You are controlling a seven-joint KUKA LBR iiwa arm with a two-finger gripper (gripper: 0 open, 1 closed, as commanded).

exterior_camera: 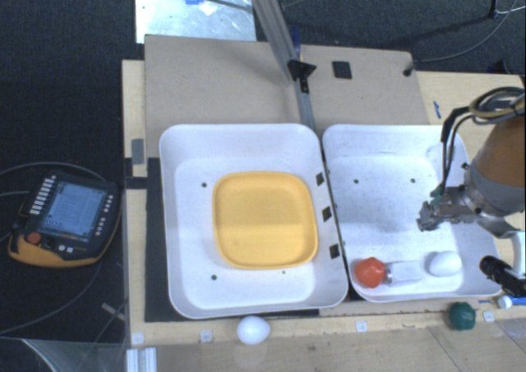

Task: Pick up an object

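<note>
We observed the gripper (433, 216) low over the right bin (386, 149), near its right wall; whether it was open or closed we could not tell, and no object showed between them. An orange ball (370, 272), a clear tube-like piece (403, 272) and a white egg-shaped object (445, 264) lay along that bin's near edge. The left bin (185, 198) held a yellow square plate (265, 219). A second white egg-shaped object (253, 330) and a dark green ball (461, 316) lay on the bench (370, 346).

A control pendant (62, 222) lies on dark floor left of the bench.
</note>
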